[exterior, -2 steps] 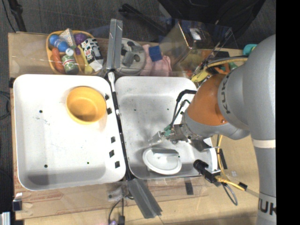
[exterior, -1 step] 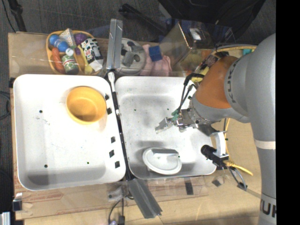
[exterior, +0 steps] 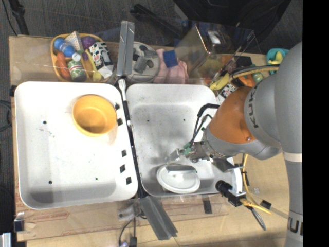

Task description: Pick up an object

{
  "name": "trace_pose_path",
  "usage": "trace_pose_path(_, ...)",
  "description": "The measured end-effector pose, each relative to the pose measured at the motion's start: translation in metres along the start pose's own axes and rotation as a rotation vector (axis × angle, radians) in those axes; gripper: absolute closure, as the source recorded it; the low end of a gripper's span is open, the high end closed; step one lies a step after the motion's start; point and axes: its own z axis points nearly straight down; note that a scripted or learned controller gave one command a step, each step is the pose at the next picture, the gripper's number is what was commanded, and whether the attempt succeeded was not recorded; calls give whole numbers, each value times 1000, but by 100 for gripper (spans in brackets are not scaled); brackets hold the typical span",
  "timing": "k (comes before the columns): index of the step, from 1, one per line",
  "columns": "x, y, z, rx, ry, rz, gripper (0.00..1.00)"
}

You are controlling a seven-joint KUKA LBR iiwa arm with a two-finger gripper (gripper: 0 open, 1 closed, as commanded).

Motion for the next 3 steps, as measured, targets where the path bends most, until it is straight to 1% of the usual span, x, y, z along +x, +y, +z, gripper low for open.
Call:
trace_pose_path(1,5,26,-50,3,0,14,0)
trace_pose_path(2,-5,-10,-4,-10,-2,-41,0)
trace_pose_path(3,-18,47,-4,-6,-1,190,0)
